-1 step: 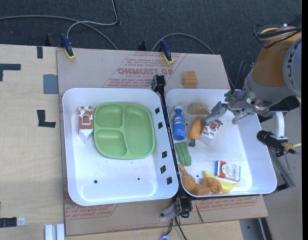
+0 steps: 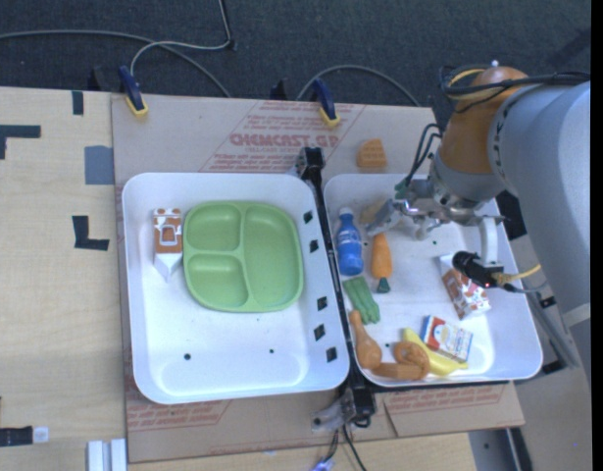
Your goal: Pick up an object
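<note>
Hovering over the right bin [image 2: 507, 356], my gripper [image 2: 394, 214] sits near the blue bottle [image 2: 349, 243] and carrot [image 2: 380, 259]; I cannot tell its state. Nothing visibly gripped.

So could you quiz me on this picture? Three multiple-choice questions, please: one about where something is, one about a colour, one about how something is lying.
1. Where is the green divided plate?
A. In the left bin
B. In the right bin
C. On the carpet

2. What colour is the bottle near the right bin's left wall?
A. Red
B. Blue
C. Black

3. How is the carrot placed?
A. Between the tool's fingers
B. Stacked on the plate
C. Lying loose on the bin floor

Answers:
1. A, the plate rests in the left bin beside a small carton.
2. B, its body is blue with a white cap.
3. C, it lies below the tool, apart from it.
</note>
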Action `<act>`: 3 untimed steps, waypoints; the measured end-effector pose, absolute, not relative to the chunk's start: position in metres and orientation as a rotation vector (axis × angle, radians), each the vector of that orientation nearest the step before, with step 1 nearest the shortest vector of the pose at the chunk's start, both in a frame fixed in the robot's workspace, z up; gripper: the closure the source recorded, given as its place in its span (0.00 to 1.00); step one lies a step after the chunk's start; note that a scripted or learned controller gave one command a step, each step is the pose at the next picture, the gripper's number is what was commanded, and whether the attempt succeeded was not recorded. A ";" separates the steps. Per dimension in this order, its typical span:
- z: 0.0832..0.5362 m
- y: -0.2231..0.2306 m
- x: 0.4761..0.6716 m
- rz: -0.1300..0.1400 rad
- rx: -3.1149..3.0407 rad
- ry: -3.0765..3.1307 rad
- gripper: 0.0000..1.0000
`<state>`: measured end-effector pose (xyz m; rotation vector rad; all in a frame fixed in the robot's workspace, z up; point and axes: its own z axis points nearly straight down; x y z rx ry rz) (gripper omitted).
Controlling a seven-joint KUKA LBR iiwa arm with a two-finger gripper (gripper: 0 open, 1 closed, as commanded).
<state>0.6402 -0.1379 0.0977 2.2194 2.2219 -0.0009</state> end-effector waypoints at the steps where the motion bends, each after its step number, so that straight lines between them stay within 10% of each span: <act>1: 0.089 -0.109 0.622 -0.008 2.215 2.200 0.00; 2: 0.097 -0.104 0.622 -0.004 2.218 2.210 1.00; 3: 0.185 -0.051 0.616 0.001 2.219 2.224 1.00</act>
